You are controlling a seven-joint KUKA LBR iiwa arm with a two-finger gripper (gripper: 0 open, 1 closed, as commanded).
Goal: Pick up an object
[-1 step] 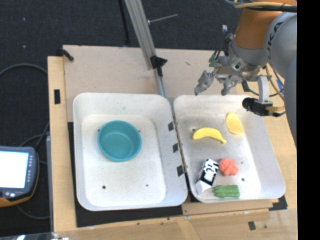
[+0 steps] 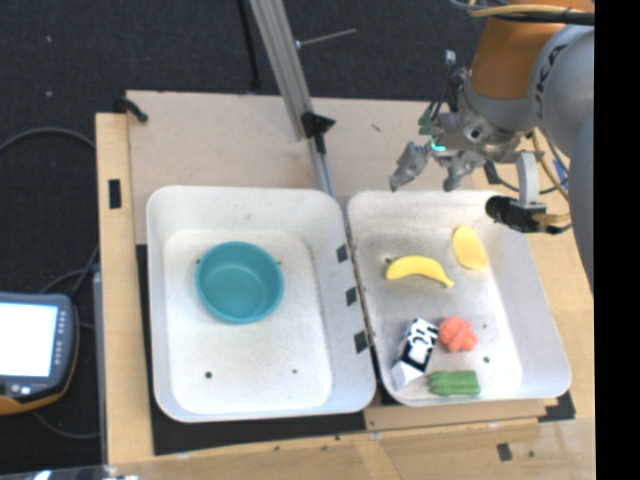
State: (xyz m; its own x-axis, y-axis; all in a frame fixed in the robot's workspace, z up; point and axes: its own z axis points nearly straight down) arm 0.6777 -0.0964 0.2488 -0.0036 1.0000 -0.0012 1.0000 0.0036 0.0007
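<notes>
Left bin (image 2: 170,268): teal bowl (image 2: 239,282) at centre-left of frame. Right bin (image 2: 530,298): banana (image 2: 419,269), lemon (image 2: 469,248), black-and-white carton (image 2: 417,345), red fruit (image 2: 458,334), green piece (image 2: 454,383) (lower edge). Gripper (image 2: 433,173) upper right, fingers spread, holding nothing, above the bin's far rim.

no legible text or labels

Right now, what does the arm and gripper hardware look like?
The arm is grey with a rounded orange band above the wrist. Thin cables loop over its top and trail beside the wrist. The gripper has two grey metal fingers, with a small teal light at its base.
</notes>
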